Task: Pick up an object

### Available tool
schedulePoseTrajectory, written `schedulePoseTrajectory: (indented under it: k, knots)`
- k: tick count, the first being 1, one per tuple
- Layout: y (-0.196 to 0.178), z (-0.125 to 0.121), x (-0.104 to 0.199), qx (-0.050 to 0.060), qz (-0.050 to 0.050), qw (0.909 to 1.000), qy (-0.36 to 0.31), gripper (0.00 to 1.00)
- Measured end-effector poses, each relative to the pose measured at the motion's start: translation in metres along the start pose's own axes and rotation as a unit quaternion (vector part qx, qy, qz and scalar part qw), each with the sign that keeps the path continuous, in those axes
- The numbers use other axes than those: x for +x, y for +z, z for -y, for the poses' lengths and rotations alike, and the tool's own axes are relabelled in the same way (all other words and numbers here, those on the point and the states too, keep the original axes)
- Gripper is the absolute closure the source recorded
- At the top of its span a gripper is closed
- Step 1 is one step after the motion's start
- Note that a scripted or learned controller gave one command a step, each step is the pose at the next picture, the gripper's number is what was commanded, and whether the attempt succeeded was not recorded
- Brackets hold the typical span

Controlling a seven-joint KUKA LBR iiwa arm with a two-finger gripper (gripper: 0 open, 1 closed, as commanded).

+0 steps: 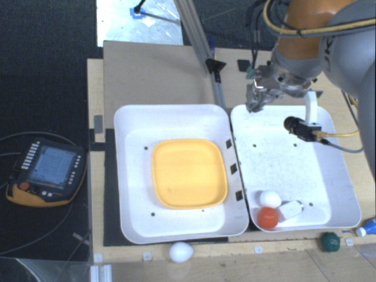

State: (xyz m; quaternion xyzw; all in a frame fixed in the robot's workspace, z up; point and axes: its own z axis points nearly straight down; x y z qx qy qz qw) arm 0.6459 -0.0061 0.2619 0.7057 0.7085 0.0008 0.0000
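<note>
The gripper (257,101) hangs over the far left corner of the right bin (346,181), just above its rim, and it carries nothing that can be seen; whether it is wide or narrow I cannot tell, since the tips are small and dark against the bin wall. So the pick looks not yet done, and by my judgement the task is at its start or at a reach that has found nothing. The things to choose from lie well apart from the gripper, at the near edge of the right bin: a white ball (269,198) with a red ball (268,217) just in front of it, the two touching or nearly so, and a small white piece (292,209) just beside them on the right. The left bin (126,175) holds a yellow plate (189,173), lying flat in its middle. A white egg (181,252) sits on the bench outside the bins, in front of the left one, and a green ball (329,241) rests on the bench past the right bin's near corner. What is left, as I judge it, is nearly all of the job: crossing the right bin toward the near cluster, coming down on one item, closing and lifting.
</note>
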Motion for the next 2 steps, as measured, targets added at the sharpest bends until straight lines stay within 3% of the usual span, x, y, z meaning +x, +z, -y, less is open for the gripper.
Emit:
schedulePoseTrajectory:
  k: [2]
  knots:
    - [0.034,0.011,0.097,0.001,0.000,1.0000,0.000,1.00]
